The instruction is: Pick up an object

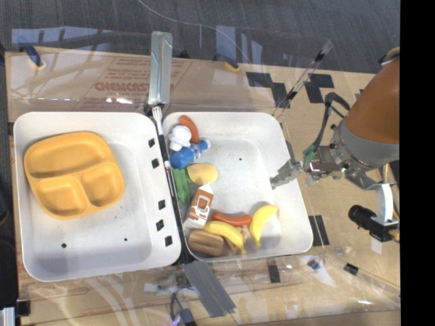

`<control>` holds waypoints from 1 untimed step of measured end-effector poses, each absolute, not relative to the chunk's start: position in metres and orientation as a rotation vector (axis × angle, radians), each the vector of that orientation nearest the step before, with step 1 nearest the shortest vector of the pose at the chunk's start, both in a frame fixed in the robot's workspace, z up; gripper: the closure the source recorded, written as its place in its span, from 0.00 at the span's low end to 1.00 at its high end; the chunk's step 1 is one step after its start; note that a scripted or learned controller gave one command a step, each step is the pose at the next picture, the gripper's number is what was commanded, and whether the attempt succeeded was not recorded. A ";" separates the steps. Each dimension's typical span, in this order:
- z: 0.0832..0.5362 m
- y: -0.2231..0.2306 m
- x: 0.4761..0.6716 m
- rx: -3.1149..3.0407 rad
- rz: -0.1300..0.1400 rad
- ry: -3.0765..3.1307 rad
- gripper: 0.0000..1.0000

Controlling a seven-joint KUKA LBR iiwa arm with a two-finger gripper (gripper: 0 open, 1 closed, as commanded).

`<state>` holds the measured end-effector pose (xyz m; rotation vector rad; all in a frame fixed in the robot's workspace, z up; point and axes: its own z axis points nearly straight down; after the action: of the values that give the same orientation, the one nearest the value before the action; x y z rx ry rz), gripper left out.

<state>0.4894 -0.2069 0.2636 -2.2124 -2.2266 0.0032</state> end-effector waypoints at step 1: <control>0.366 -0.174 0.478 -2.397 -0.004 -2.036 0.00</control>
<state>0.4780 -0.1745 0.3661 -2.3971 -2.0360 -0.0035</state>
